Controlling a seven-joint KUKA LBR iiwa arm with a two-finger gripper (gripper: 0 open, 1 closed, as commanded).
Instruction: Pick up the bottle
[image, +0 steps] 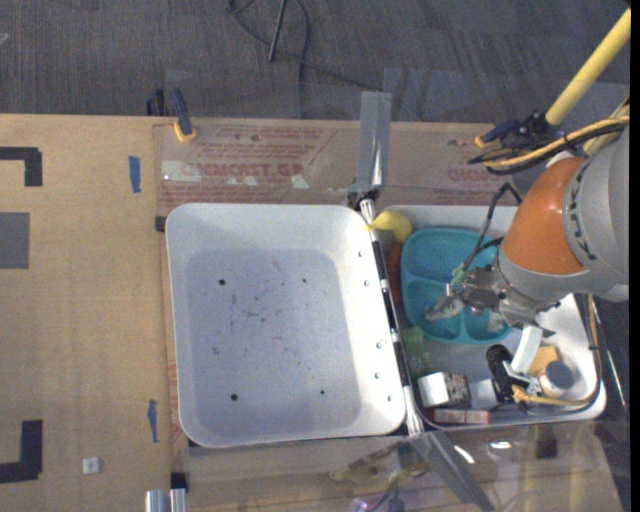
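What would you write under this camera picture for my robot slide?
Robot arm reaching into the cluttered right bin, over a blue tray, beside the left bin.

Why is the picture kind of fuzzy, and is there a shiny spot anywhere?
In the camera view, everything is a bit soft and grainy; the small things in the right bin blur together under the arm. The left bin is evenly lit, with glare streaks on the clear sheet below.
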